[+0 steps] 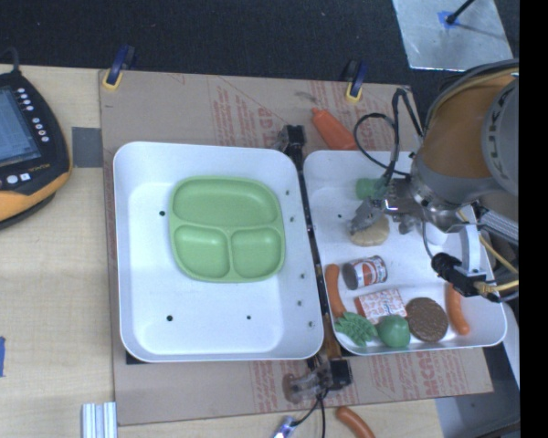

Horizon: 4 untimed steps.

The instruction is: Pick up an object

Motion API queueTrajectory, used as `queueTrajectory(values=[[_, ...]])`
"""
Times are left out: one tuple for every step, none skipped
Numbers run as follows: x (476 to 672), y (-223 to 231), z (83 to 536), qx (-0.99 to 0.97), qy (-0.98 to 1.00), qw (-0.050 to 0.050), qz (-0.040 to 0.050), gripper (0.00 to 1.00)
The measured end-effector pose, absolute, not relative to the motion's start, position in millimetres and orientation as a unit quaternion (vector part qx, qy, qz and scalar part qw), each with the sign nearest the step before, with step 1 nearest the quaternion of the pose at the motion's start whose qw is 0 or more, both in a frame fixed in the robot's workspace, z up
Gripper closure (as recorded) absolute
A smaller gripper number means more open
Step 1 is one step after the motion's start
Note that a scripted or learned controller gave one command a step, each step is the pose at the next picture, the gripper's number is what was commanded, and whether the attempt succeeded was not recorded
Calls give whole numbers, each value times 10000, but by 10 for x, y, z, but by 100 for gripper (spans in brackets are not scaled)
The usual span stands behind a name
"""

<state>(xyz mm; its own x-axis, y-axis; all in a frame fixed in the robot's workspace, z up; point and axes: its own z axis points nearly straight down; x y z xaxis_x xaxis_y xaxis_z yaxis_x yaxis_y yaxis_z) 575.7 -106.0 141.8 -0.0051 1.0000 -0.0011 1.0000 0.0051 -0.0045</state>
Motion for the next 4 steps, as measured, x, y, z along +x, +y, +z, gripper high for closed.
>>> queueTrajectory(values=[[6497,-1358,895,-7066,-7076,51,45,0],[5503,-1366,1014,-7056,-7086,14,17,0],[6345,-1378,919,-7061,-7081,10,8,0],[6564,-1421,922,-7054,-7088,14,9,0]])
